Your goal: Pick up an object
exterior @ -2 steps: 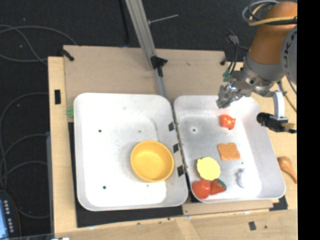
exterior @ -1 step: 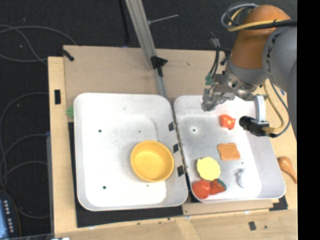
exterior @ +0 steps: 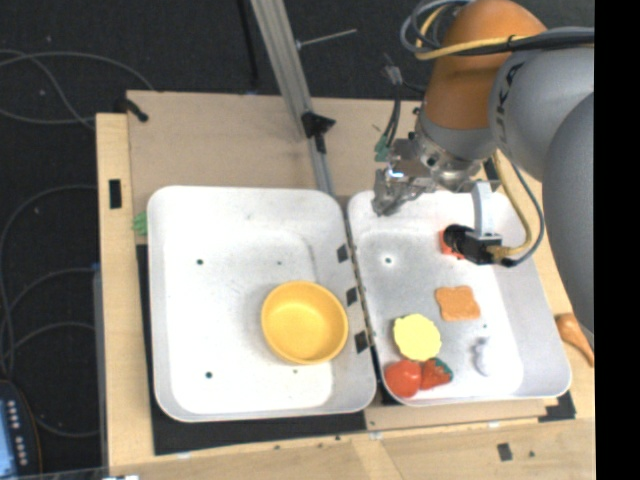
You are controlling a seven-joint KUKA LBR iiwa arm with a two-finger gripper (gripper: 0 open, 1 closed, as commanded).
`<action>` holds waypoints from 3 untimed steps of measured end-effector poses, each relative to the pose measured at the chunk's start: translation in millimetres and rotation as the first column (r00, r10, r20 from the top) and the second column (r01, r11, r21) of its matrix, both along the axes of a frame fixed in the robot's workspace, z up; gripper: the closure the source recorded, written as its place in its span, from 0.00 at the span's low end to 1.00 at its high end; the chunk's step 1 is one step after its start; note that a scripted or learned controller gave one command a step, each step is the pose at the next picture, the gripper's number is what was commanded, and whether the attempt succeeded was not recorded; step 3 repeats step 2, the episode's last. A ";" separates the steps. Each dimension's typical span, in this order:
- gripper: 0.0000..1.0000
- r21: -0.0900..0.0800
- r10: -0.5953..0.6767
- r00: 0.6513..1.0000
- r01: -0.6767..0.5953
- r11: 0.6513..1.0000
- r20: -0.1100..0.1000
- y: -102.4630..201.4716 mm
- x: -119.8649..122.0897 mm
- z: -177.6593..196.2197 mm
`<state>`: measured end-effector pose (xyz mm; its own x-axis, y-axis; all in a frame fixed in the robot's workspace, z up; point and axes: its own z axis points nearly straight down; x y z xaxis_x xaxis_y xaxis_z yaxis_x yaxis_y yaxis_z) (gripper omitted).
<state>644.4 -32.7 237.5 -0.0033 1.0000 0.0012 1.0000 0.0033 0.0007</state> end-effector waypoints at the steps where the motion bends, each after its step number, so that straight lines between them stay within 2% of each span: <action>1: 1.00 0.001 0.006 1.000 -0.006 1.000 0.002 58.3 -4.2 11.1; 2: 1.00 0.001 0.006 1.000 -0.006 1.000 0.001 111.2 -7.6 17.7; 3: 1.00 0.001 0.006 1.000 -0.006 1.000 0.001 111.2 -7.6 17.7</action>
